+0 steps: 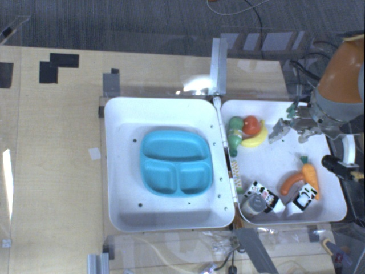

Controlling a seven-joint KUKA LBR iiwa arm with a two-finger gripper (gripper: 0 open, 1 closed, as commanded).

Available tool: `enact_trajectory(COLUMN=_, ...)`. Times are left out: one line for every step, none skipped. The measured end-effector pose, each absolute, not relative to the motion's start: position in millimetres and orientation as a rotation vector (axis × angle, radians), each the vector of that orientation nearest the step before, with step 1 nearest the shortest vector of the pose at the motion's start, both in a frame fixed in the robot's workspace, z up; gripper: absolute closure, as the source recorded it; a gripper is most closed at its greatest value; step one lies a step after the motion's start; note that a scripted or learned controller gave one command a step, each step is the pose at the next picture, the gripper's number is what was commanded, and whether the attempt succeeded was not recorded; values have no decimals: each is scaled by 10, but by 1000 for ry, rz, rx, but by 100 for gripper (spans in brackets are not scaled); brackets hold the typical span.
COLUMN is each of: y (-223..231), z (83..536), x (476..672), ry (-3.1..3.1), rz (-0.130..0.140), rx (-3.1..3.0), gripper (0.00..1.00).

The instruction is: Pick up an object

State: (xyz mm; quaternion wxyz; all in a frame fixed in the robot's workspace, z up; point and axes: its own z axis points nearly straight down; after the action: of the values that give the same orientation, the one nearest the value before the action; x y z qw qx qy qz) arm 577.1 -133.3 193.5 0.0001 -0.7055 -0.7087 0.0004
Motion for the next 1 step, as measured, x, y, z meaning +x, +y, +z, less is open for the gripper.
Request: enact_trajectory(y=-2054, z=1364, x=5156, ry=-2644, rz=0, rx=-1699, gripper=0)
